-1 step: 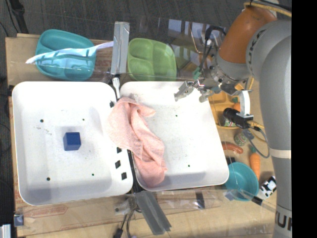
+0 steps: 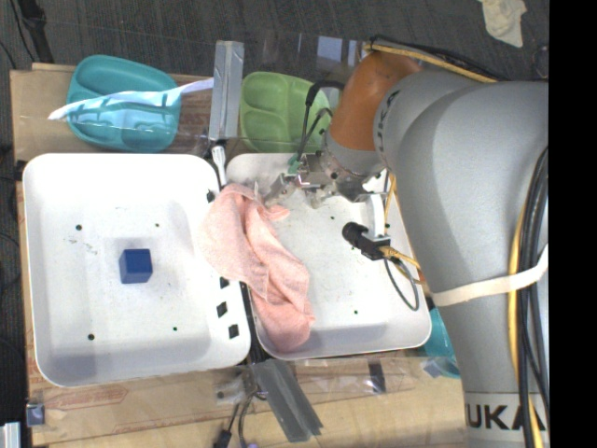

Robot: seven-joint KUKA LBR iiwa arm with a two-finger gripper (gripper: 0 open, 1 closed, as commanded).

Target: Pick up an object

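Camera view: arm reaches in from the right over the right bin (image 2: 392, 329); gripper (image 2: 297, 181) low at that bin's far-left corner, just beside the upper end of a pink cloth (image 2: 266, 264); whether the jaws are apart or together, cannot tell, since the metal parts there blur into each other, and nothing seen clamped between them

Pink cloth lies along the left side of the right bin, draped up over the rim shared with the left bin (image 2: 56, 343); upper end bunched near the gripper, lower end heaped near the front wall; judged soft, light, limp; would sag and trail when lifted; best hold probably a raised fold or the bunched top, where fabric stands proud of the floor; a pinch on a flat patch would likely slip off

Blue cube (image 2: 136, 265) sits alone in the left bin, well apart from the gripper; judged stiff, light, flat-sided; opposite faces suit a pinch

Beyond the bins on the worktop: teal container (image 2: 121, 105), green container (image 2: 275, 110)
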